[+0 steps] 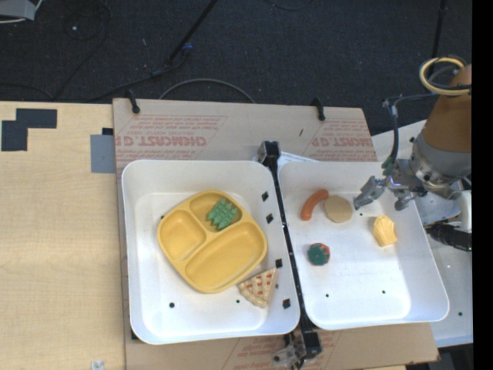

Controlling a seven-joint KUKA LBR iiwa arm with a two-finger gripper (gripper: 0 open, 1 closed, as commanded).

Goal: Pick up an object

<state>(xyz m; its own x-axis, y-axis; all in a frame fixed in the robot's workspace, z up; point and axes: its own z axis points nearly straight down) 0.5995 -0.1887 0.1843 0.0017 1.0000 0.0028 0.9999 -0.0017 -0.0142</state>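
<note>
Camera view: grey two-finger gripper (383, 193) is hanging over the right shallow white bin (400, 303), near its upper right; fingers are standing apart, gripping nothing. Lying in that bin: orange-red sausage-shaped toy (313, 203) touching a tan round biscuit-like disc (337, 209), a yellow chunky block (384, 230) just below the gripper, a green-and-red round toy (319, 253) lower down. Left white bin (154, 307) is holding a yellow divided plastic plate (212, 245) bearing a green leafy piece (222, 214); a waffle-patterned wedge (259, 287) is sitting beside the plate's lower edge.
</note>
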